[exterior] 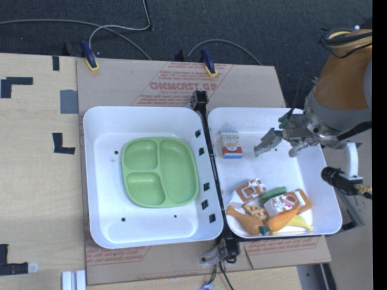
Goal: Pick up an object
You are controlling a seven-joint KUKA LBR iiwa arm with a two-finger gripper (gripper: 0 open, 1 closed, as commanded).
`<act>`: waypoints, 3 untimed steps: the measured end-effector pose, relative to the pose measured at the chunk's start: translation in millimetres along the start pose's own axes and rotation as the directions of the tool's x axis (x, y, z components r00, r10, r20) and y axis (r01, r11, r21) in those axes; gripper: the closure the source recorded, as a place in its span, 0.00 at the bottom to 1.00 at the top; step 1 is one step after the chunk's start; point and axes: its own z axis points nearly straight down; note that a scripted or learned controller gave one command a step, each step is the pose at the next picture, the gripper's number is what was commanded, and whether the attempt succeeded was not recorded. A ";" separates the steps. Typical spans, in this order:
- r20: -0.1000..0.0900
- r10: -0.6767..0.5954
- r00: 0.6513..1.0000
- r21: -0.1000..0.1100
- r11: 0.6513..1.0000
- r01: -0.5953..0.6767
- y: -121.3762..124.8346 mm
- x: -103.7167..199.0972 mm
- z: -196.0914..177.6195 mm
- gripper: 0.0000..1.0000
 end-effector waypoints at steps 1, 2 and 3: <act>-0.001 0.000 1.000 -0.004 1.000 0.000 -33.4 1.6 155.5 0.00; -0.001 0.001 1.000 -0.004 1.000 -0.001 -33.1 1.7 146.1 1.00; -0.001 -0.001 1.000 0.000 1.000 0.001 -0.9 63.4 67.5 1.00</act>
